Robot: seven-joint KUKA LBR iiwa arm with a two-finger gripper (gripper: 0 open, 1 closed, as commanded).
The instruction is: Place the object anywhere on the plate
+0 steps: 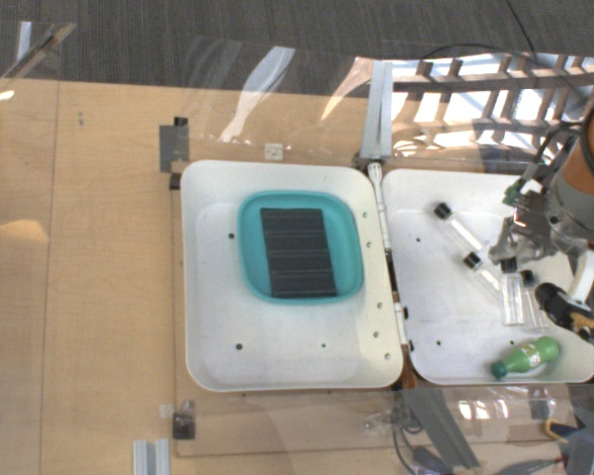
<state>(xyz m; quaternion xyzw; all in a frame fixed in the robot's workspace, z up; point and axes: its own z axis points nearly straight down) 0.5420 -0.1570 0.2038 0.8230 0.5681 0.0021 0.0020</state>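
Gripper (515, 250) sits low over the right shallow white bin (426, 334), by the clear plastic tube with black end caps (457, 236); can't tell its state or whether it touches the tube. Counts: two bins on the wooden counter (79, 265), one teal rounded-square plate (348, 240) in the left white bin (208, 344) carrying one dark ribbed rectangular pad (298, 252), one tube, one green plastic bottle (525, 357) at the right bin's near edge. Arm cut off at frame right; clear parts under the wrist hard to make out.
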